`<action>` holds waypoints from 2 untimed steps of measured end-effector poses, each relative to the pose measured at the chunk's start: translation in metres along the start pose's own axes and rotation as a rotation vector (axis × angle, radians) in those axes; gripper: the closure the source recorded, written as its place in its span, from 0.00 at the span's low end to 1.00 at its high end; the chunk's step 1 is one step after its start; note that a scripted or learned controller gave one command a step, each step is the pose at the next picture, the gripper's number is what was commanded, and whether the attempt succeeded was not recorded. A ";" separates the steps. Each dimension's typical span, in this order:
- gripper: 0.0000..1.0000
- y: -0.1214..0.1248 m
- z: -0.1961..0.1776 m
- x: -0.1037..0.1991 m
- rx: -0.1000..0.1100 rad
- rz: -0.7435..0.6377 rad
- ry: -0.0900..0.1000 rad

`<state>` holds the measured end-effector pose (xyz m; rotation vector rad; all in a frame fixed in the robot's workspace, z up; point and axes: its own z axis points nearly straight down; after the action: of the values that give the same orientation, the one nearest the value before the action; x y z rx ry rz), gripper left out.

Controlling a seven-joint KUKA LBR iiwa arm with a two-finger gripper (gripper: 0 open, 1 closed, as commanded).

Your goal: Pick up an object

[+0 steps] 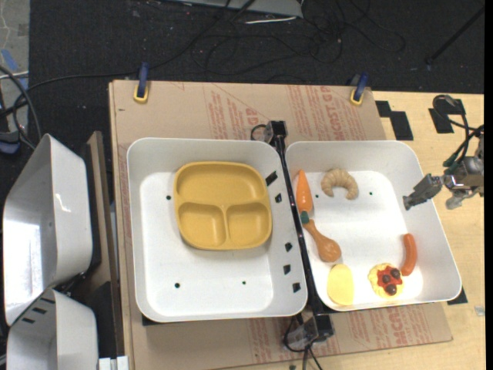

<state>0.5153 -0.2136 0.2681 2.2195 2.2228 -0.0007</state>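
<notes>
A two-finger gripper (pixel 441 190) hangs at the right edge of the scene, just outside the right rim of the right bin (pixel 422 168), its dark fingers (pixel 420 193) spread apart and pointing left toward the bin, with nothing between them and nothing touching them. Inside that bin, six play-food pieces lie on the white floor: a tan croissant (pixel 340 183) near the back, an orange carrot (pixel 304 192) against the left wall, a brown drumstick (pixel 323 240) just in front of the carrot, a pale yellow lemon-shaped piece (pixel 340 284) near the front, a small yellow tart with red and dark berries (pixel 386 278) beside it to the right, and a red sausage (pixel 409 253) standing lengthwise near the right wall, the piece nearest the gripper yet still apart from it. The left bin (pixel 146 230) carries a yellow three-compartment plate (pixel 223 205) set toward its back half. Both bins sit side by side on a brown cardboard sheet (pixel 231 106), pinned at the rear by two yellow-and-blue clamps (pixel 141 87), with black cables (pixel 231 45) trailing over the dark floor behind the bench.
</notes>
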 end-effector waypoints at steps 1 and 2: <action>0.00 0.005 0.055 0.010 0.004 0.001 0.002; 0.00 0.003 0.115 0.002 0.005 0.004 0.002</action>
<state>0.5181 -0.2114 0.1530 2.2275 2.2220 -0.0040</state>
